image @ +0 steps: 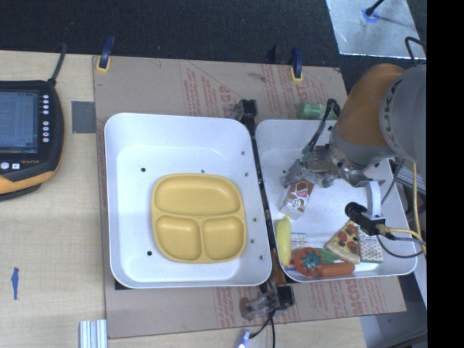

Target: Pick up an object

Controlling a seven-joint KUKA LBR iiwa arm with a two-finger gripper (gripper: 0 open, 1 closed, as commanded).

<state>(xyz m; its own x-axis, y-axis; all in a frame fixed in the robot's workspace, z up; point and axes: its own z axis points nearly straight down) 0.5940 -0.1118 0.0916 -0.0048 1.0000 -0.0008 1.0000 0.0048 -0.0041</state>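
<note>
The right bin point(275, 140) holds several toy foods: a small white and brown carton point(297, 199), a yellow banana point(283, 241), a red and green piece point(310, 259), an orange carrot point(336, 270) and a pizza slice point(349, 241). My gripper point(301, 170) reaches down into this bin from the right, its tip just above the carton's upper end. I see nothing clearly held between its tips.
The left bin point(123, 143) carries a yellow divided plate point(197, 217). A teach pendant point(25, 136) lies at the far left of the bench. Clamps point(296, 60) hold the brown board at its far edge. A green object point(312, 110) sits behind the right bin.
</note>
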